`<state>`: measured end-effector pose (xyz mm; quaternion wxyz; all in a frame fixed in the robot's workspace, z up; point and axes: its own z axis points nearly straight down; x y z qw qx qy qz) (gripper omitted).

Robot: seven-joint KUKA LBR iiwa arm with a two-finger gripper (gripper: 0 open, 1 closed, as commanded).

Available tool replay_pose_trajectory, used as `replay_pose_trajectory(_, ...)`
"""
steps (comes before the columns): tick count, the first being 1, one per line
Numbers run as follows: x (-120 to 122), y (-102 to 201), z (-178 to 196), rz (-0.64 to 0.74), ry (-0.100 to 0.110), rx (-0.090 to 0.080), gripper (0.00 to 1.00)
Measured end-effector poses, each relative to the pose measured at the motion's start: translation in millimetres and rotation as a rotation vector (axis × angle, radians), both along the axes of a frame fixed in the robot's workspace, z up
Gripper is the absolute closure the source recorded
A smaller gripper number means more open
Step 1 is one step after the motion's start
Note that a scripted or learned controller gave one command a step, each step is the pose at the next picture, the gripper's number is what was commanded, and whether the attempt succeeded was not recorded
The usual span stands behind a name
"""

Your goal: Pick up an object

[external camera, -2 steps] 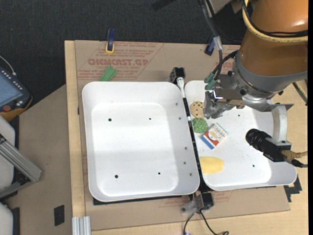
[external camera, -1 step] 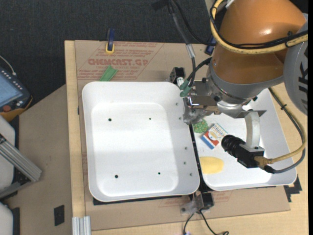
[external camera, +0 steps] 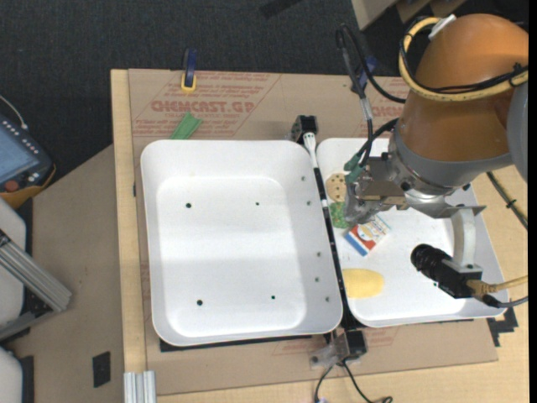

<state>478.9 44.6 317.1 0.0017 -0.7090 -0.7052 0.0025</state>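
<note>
My gripper reaches down into the right bin, near that bin's left wall. Right beneath it lies a small red, white and blue packet, with a green item just to its left. A round tan perforated disc sits farther back by the wall. A yellow lemon-like object rests at the bin's front left. The arm's bulk hides the back of this bin.
The left bin is a white tray with four small dark dots. A green clip and a blue clamp lie on the cardboard behind it. A black clamp sits between the bins at the back.
</note>
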Motion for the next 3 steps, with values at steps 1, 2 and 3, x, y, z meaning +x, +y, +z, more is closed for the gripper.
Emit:
replay_pose_trajectory(1, -0.3, 36.8, -25.7, 0.009, 0.000, 0.002, 1.00)
replay_pose_trajectory(2, 1.0, -20.4, 39.4, 0.000, -0.013, 0.000, 1.00)
replay_pose_trajectory(3, 1.3, -17.1, 46.5, 0.006, -0.009, 0.000, 1.00)
